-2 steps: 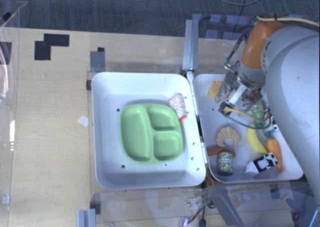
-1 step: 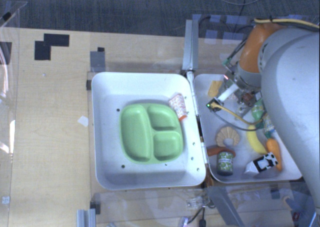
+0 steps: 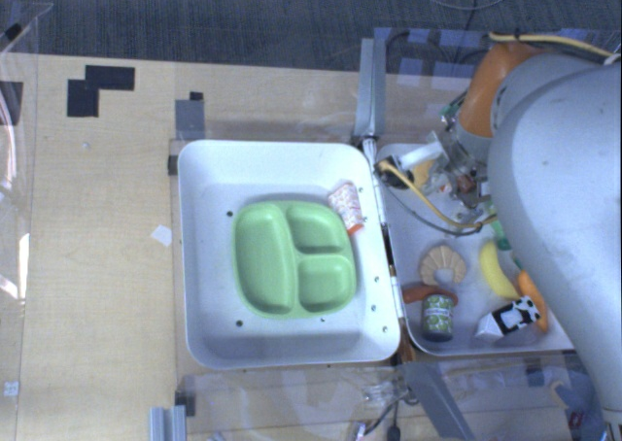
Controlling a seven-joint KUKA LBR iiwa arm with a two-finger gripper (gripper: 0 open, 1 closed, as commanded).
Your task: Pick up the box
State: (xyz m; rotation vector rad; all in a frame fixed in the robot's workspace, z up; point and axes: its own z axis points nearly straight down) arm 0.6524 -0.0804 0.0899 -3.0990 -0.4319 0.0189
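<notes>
The small black-and-white carton box (image 3: 512, 318) lies in the right white bin (image 3: 413, 235) near its front right corner, long axis slanting up to the right, partly cut off by the big grey arm (image 3: 559, 206). The two-finger gripper (image 3: 465, 182) sits over the bin's back part; its state cannot be made out. The left white bin (image 3: 199, 235) holds a green divided tray (image 3: 292, 256), with bare floor around it.

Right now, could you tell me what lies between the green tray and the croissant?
In the camera view, the left bin's white wall and the bins' adjoining rims lie between green tray and croissant.
</notes>
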